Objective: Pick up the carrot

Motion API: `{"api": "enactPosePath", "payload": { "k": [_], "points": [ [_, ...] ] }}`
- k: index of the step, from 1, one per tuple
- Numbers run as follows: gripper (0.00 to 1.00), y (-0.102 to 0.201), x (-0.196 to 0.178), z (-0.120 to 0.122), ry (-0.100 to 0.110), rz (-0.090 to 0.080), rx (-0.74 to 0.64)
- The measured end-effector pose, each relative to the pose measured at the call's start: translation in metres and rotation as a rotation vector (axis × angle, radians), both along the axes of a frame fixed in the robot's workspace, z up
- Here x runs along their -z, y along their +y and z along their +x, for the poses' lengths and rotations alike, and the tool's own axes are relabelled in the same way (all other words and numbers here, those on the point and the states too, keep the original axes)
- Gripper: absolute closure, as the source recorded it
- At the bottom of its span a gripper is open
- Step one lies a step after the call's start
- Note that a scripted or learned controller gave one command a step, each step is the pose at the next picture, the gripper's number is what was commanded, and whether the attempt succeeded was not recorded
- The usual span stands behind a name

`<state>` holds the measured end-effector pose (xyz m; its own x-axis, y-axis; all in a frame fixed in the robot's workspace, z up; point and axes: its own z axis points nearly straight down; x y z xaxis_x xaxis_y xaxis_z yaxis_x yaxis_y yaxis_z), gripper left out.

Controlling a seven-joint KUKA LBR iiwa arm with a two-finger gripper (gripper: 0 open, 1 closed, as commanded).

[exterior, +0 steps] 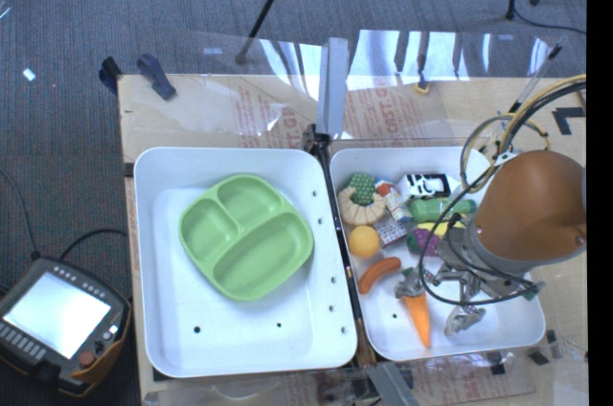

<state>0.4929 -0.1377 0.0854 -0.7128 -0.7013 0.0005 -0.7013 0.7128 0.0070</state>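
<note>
The carrot (420, 319) is orange with a pointed tip and lies in the right bin (508, 337) near its front wall, tip toward the front. My gripper (441, 301) hangs low in that bin under the orange wrist band (532, 208). Its fingers stand apart and open. The left finger (413, 283) is at the carrot's top end, and the right finger (465, 319) is over bare bin floor to the carrot's right. The carrot rests on the floor, and nothing is held between the fingers.
Behind the carrot lie a red sausage (379, 273), an orange ball (364, 241), a tan and green toy (360, 200), a black-and-white item (427, 184), a green piece (444, 208) and a purple piece (422, 242). The left bin (163, 318) holds a green divided plate (247, 236).
</note>
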Motion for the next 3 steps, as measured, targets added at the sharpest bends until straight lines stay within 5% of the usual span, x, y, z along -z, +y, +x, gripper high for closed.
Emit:
{"api": "enactPosePath", "payload": {
  "k": [1,2,3],
  "points": [
    [0.00,0.053,-0.001,-0.009,-0.002,0.000,-0.096],
    [1.00,0.057,-0.010,-0.009,-0.001,0.003,-0.101],
    [1.00,0.105,-0.103,-0.007,-0.008,-0.003,0.095]
  ]
}}
